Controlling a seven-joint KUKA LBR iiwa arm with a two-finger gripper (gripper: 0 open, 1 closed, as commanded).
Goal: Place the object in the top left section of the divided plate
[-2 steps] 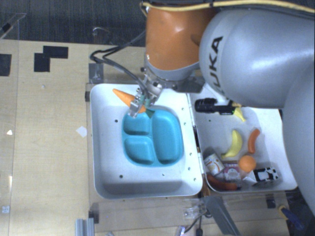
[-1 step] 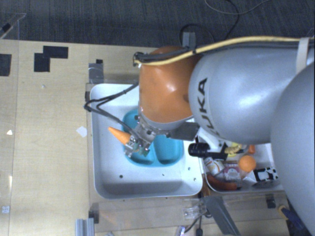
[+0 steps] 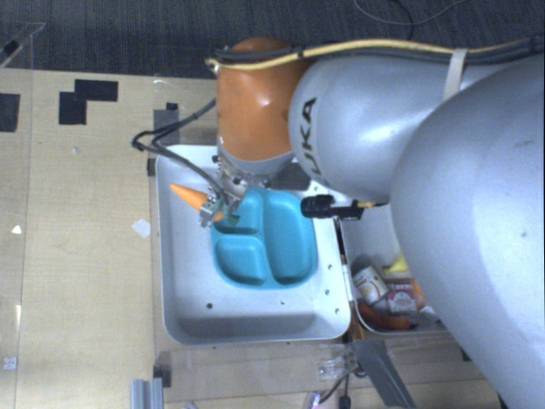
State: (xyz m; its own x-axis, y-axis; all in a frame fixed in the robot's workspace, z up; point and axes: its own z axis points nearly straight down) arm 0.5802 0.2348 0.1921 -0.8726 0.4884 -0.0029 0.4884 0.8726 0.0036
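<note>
A blue divided plate (image 3: 271, 250) lies in the left white bin (image 3: 247, 322). An orange carrot (image 3: 189, 196) sits at the plate's upper left corner, pointing left over the bin floor. My gripper (image 3: 216, 211) hangs right at the carrot's thick end, by the plate's top left section. The wrist and orange band above hide most of that section, and I cannot tell whether the carrot is between the fingers.
The right bin (image 3: 387, 322) holds several items, among them a small can (image 3: 371, 285), a yellow piece (image 3: 397, 267) and a reddish sausage-like thing (image 3: 393, 320). The grey arm covers most of the right side of the view.
</note>
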